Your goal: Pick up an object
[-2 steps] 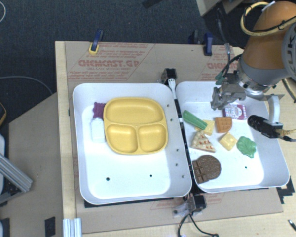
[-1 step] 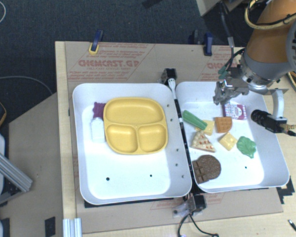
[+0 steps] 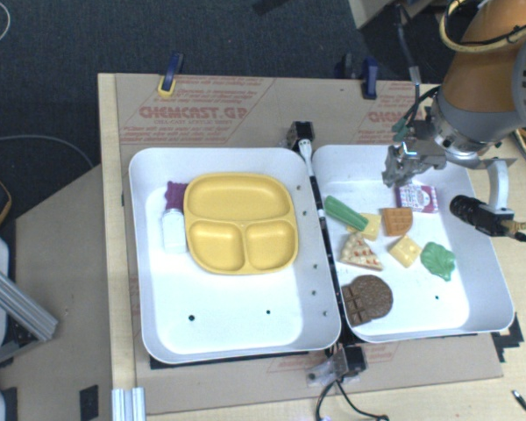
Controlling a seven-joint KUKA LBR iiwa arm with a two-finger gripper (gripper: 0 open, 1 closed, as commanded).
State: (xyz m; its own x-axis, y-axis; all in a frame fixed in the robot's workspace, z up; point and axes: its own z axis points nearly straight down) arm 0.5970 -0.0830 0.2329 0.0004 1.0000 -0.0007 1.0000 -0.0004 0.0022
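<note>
Two white bins sit side by side on a counter (image 3: 245, 103). In the right bin (image 3: 482, 310), toy foods cluster at centre. The claw (image 3: 405, 172) hangs at twelve o'clock over a maroon packet (image 3: 418, 198); its grip cannot be made out. The left bin (image 3: 228, 331) holds a yellow divided tray (image 3: 240, 221).

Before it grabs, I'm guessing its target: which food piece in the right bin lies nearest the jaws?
The orange block, just below the gripper; the others lie farther down.
</note>
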